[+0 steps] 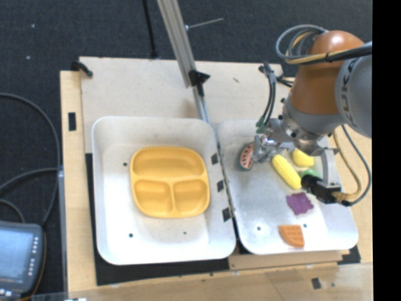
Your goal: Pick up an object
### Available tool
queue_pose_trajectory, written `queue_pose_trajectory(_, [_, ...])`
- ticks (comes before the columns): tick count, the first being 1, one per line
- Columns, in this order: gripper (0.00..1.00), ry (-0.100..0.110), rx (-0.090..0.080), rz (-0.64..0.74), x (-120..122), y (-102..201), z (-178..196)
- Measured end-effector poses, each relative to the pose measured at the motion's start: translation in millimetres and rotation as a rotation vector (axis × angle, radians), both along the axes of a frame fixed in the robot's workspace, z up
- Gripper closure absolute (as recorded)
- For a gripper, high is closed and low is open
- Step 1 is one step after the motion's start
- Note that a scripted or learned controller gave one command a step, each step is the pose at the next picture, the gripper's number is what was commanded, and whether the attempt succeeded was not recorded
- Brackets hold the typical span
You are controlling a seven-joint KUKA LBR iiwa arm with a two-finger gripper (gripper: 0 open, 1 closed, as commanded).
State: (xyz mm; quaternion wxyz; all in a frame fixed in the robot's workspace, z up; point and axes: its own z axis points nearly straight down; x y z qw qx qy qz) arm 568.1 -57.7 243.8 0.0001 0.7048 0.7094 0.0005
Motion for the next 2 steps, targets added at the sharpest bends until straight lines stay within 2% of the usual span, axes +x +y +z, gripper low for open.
queue_pose_trajectory(1, [1.00, -0.001, 0.001, 0.001, 9.9, 58.8, 4.9])
queue_pose_trajectory(2, [1.00, 0.000, 0.001, 0.002, 9.9, 111.3, 13.2])
